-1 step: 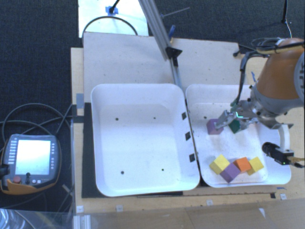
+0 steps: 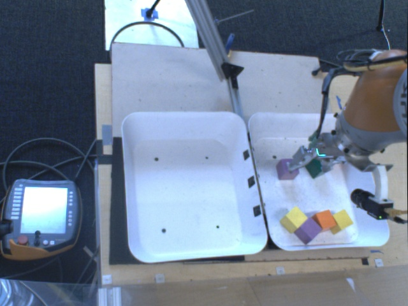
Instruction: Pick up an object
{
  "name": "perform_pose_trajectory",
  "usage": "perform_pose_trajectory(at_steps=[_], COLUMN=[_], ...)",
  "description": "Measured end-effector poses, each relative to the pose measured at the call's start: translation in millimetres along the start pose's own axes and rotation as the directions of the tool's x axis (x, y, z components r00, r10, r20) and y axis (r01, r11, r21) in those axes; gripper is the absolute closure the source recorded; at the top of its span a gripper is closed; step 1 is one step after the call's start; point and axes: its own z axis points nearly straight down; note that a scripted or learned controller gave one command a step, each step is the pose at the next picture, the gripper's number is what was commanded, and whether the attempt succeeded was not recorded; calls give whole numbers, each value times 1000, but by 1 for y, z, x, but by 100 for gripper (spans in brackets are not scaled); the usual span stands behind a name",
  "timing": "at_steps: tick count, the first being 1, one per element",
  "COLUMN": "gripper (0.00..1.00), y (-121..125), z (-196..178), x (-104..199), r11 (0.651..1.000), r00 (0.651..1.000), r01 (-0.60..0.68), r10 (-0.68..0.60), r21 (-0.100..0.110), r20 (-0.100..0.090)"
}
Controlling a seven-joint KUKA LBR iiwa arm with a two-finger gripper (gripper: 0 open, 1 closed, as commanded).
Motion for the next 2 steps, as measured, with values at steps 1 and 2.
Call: perform_pose_trajectory(at_steps=[1,2], gripper=[0,0], y=[4,4], z=[55,97], x=[-9,-12], r11=[1000,1000], r00=[1000,1000], r01=[-1,-1], r10=[1,1], r21=[5,5], r20=[0,0])
